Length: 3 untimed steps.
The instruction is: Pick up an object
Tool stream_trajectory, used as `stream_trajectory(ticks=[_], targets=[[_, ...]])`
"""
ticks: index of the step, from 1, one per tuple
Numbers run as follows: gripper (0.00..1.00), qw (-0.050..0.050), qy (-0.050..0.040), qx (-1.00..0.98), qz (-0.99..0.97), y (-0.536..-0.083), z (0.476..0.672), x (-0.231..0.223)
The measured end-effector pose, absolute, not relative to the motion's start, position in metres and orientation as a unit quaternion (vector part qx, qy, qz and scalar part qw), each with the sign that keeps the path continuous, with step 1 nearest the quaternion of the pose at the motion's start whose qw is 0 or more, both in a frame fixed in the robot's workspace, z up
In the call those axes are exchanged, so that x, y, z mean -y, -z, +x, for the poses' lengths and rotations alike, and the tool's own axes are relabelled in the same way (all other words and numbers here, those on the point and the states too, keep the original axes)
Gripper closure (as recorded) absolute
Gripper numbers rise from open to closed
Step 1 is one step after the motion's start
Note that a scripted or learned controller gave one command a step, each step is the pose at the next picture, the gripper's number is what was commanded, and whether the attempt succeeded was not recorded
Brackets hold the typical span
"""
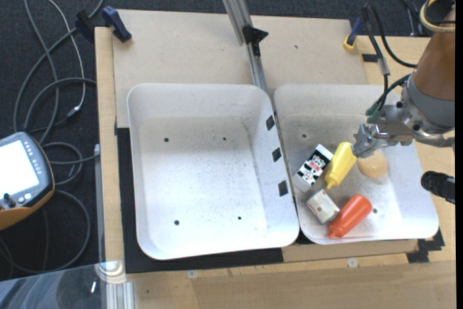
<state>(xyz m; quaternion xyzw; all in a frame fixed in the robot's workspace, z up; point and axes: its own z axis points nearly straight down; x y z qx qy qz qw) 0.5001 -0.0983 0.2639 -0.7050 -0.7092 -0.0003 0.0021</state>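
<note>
1. A yellow bottle-shaped object (pixel 339 165) lies tilted in the right bin (pixel 289 112).
2. A tan rounded object (pixel 373 167) lies just right of it.
3. A black-and-white patterned box (pixel 313 166) sits at its left.
4. A small white block (pixel 323 205) lies below.
5. An orange-red tapered object (pixel 350 216) lies near the front rim.

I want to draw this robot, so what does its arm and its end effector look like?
The arm is round and thick, grey low down with an orange-brown band above. Dark and green cables run along its left side. The end effector is small and made of silvery grey metal, much thinner than the arm.
</note>
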Motion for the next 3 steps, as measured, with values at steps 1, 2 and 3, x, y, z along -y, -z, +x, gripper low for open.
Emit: stream_trajectory(ticks=[1,2,3], targets=[[1.0,0.003,-0.0002,0.709,-0.705,-0.253,0.511,0.05],[1.0,0.003,-0.0006,0.709,-0.705,-0.238,0.515,-0.004],[1.0,0.001,0.0013,0.71,-0.704,-0.247,0.516,-0.06]])
